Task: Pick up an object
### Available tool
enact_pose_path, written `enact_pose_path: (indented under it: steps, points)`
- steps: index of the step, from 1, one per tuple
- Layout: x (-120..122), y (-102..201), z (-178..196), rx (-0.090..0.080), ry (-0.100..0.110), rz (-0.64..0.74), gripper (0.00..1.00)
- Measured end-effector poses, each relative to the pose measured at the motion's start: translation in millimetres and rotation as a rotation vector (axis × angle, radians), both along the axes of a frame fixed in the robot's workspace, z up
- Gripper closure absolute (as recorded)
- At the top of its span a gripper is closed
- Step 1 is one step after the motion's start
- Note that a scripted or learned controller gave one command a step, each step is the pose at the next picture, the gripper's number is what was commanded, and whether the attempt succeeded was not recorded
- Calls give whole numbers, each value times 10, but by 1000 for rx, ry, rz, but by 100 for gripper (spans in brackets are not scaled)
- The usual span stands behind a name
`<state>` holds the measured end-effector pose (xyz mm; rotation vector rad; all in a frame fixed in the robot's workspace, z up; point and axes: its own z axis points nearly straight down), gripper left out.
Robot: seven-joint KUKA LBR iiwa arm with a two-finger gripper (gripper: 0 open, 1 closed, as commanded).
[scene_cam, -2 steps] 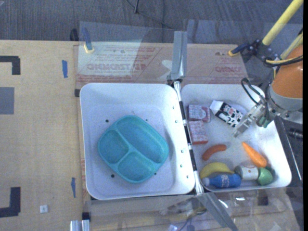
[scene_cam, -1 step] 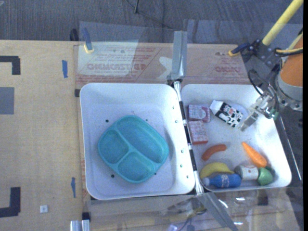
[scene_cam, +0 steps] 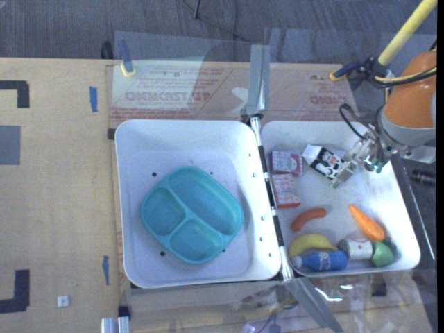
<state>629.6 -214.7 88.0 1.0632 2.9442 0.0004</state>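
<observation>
Nearest us, along the right bin's (scene_cam: 409, 245) front wall, banana (scene_cam: 311, 243), blue bottle (scene_cam: 325, 260) and carrot (scene_cam: 366, 223) sit crowded. Farther back our gripper (scene_cam: 352, 165) hovers, nothing between its parted fingers, just beside the black-and-white packet (scene_cam: 321, 160). We reckon a skewed descent could nudge it away toward the pink boxes (scene_cam: 285, 177).

Right white bin (scene_cam: 406, 207): open floor through its middle, hemmed by two pinkish-red boxes (scene_cam: 285, 177) at the left wall, a black-and-white packet (scene_cam: 322, 161) up top, and sausage (scene_cam: 308, 218), carrot (scene_cam: 366, 223), banana (scene_cam: 311, 243), blue bottle (scene_cam: 322, 260) crowding the near edge.
</observation>
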Motion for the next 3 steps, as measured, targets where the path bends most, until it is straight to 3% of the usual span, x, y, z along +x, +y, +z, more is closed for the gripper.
enact_pose_path:
  steps: [1, 2, 3]
  points:
    - [201, 304, 822, 2, 3, -2, 0]
    - [-303, 193, 78, 1, 2, 32, 0]
    - [-35, 86, -8, 2, 2, -70, 0]
